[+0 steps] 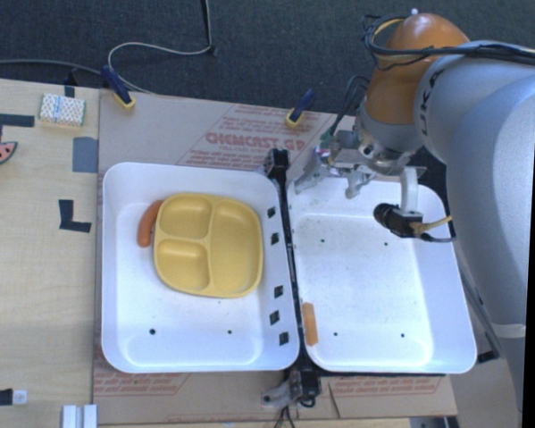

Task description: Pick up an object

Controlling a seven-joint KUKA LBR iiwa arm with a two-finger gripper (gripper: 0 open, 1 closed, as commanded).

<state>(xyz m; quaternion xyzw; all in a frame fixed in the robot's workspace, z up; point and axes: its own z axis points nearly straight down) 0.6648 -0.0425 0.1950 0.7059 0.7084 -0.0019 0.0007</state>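
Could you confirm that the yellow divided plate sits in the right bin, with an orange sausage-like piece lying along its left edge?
Not quite: the camera view shows the yellow divided plate in the left bin, not the right one. The rest holds, as the orange sausage-like piece does lie along the plate's left edge.

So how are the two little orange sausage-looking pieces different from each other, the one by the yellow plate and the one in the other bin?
The orange piece by the plate lies in the left bin, touching the yellow divided plate's left edge; the other orange piece lies in the right bin, against its left wall. The first looks darker and longer, slightly curved; the second looks paler and stubbier. Both are small, elongated, orange, and lie roughly lengthwise along the bins.
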